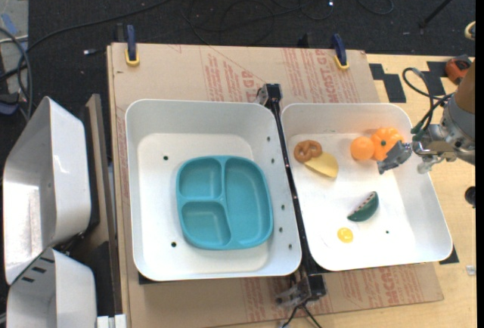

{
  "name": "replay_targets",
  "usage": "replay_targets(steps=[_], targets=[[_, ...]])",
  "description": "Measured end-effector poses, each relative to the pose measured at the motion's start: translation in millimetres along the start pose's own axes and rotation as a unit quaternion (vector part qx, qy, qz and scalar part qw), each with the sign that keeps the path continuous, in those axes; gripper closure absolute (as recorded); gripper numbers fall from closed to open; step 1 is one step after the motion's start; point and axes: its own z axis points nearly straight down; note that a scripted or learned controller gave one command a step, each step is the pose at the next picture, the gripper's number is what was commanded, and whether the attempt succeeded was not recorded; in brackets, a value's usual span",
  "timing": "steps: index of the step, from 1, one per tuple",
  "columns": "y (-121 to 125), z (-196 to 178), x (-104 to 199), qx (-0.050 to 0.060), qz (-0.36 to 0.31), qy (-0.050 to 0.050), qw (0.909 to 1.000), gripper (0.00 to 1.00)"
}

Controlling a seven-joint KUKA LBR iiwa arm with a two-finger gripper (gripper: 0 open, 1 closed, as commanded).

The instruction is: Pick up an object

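Orange toy pumpkin (386, 139) sits just beside my gripper (395, 156), touching its far side, in the right bin (431, 202) (an orange ball (363, 149) lies beyond). Whether my gripper is open, I cannot tell.

Red print repeats across the cardboard sheet (227, 69), too blurred to read.

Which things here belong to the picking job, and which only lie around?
Job: brown pretzel, yellow wedge, orange ball, orange pumpkin, green watermelon slice, yellow disc, tool.
Around: teal divided plate, blue clamps.
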Motion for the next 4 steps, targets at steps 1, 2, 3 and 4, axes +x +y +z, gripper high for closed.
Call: replay_targets(steps=[1,2,3,4], targets=[[3.1,-6.6,0.6,-0.006,-0.002,-0.002,1.0000,0.00],[7.6,40.3,8.2,-0.005,-0.003,-0.001,1.0000,0.00],[3.1,103.6,6.7,-0.003,0.000,-0.001,1.0000,0.00],[3.2,111.4,7.3,-0.005,-0.001,-0.001,1.0000,0.00]])
